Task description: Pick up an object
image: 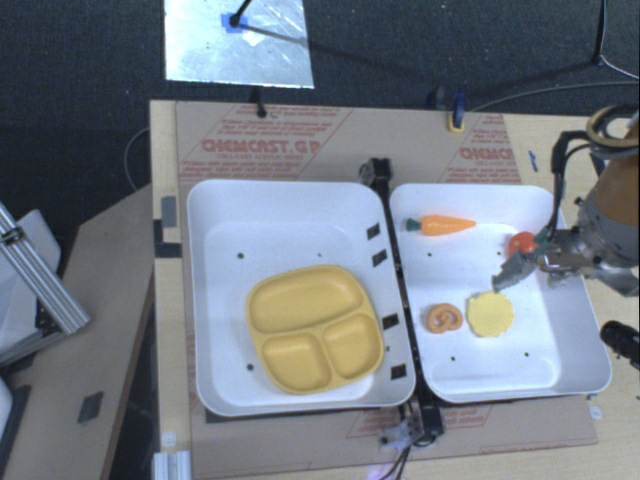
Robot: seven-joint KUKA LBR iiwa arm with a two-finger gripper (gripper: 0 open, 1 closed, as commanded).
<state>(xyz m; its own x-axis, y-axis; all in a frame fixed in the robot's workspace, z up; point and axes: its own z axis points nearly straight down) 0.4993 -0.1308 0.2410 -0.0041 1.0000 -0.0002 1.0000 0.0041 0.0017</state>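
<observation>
Arm reaching into the right bin from the right

I see the gripper point(508, 271) low over the right bin point(575, 368), just beside a pale yellow round slice point(490, 315); whether its fingers are spread I cannot tell. An orange carrot point(446, 225) lies far, a pretzel point(445, 318) left of the slice.

Even, diffuse overhead light; no hard shadows. White bins point(300, 203) wash out near their rims, left of the gripper point(512, 271) and around it. Foil sheet point(238, 28), far up and left of the gripper, throws patchy glare. Dark floor up beyond the gripper goes nearly black, grainy. Soft shadow under the yellow tray point(315, 326), well left of the gripper. Overall resolution low; gripper itself smeared, edges soft. Slight colour noise throughout.
</observation>
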